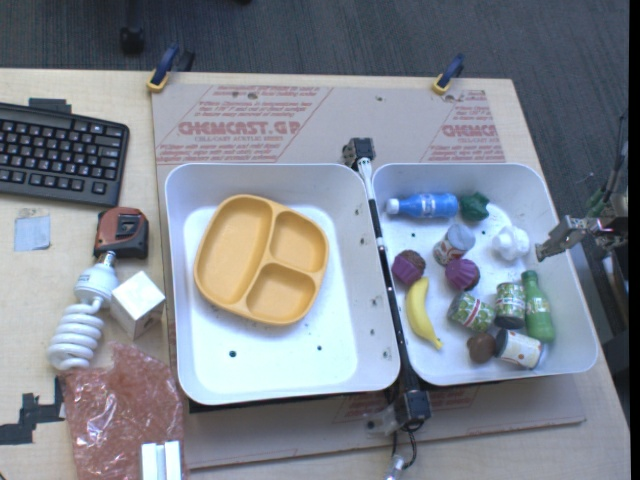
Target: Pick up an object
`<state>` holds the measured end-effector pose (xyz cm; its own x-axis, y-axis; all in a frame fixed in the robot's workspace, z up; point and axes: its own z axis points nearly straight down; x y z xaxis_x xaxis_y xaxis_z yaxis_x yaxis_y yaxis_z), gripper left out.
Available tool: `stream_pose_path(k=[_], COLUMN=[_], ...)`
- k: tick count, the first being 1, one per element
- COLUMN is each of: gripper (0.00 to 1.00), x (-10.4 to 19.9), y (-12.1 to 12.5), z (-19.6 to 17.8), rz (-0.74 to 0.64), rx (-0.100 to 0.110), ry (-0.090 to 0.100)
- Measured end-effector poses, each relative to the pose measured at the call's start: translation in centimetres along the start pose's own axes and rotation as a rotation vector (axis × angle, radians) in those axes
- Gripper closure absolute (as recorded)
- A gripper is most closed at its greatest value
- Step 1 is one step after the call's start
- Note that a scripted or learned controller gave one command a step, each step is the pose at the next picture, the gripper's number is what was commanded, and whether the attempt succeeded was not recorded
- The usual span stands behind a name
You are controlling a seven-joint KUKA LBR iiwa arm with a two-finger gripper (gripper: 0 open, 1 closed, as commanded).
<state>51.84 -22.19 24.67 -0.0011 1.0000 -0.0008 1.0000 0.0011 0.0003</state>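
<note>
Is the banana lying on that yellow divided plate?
No, the banana lies in the right bin, while the yellow plate sits in the left one.

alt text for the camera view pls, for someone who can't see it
Two white bins sit side by side: the left bin holds a yellow divided plate, the right bin a clutter including a banana and blue bottle. The gripper sits at the right bin's right rim.

a thin grey metal claw (553,243) with dark cables behind it.
</note>
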Motion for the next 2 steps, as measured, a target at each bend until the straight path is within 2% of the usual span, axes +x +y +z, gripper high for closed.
stream_pose_path(k=[1, 2], gripper=[0.0, 0.0], x=[1.0, 6.1], y=[4.4, 3.6], z=[12.3, 15.4], rz=[-0.001, 0.0], rx=[0.0, 0.0], ry=[0.0, 0.001])
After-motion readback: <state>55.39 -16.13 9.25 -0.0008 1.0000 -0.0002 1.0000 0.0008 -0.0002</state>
